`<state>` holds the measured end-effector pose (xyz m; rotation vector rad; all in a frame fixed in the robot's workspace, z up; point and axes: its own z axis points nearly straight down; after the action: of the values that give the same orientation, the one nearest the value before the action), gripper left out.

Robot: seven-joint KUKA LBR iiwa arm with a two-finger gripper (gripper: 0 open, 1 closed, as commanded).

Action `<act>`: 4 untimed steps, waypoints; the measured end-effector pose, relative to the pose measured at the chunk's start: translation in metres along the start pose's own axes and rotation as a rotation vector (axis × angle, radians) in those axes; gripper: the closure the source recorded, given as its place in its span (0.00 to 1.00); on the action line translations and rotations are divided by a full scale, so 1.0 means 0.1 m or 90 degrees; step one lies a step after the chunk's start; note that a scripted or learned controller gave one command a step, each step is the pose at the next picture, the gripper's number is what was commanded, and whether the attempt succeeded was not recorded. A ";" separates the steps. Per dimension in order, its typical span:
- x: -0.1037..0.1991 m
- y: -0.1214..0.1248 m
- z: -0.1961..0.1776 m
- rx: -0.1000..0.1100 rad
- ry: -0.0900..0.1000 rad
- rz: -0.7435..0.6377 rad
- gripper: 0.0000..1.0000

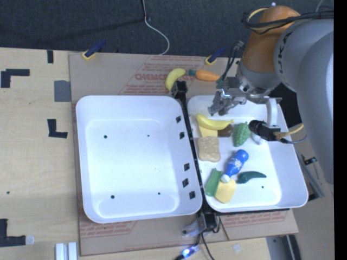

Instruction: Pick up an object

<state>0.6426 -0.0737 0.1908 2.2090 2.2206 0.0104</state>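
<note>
Even, fairly bright overhead light. Left bin (pixel 130 156) glares white, floor washed out. Soft short shadows under the items in the right bin (pixel 282 194). Dark backdrop (pixel 81 10) underexposed. Overall slightly soft, low resolution; arm (pixel 309 53) blurry.

We note that the arm (pixel 303 47) is cut off by the right edge, its base out of frame. The gripper (pixel 221 106) is small and blurred; we cannot tell how its fingers stand. The arm's wrist hides the far right corner of the right bin (pixel 290 196). A brown item (pixel 226 130) beside the banana (pixel 212 123) is partly covered by it, and we cannot identify it. The cable (pixel 154 26) runs off the top edge.
</note>
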 end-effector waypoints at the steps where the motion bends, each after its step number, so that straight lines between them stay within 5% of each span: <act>1: 1.50 -0.10 0.06 0.008 0.005 -0.007 1.00; 2: 2.07 -0.32 -1.16 0.001 0.004 -0.003 1.00; 3: 3.14 -0.26 -1.24 0.006 0.003 -0.004 1.00; 4: 2.72 -0.79 -0.60 0.013 -0.001 0.004 1.00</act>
<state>0.5615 0.1984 0.2497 2.2249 2.2239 -0.0149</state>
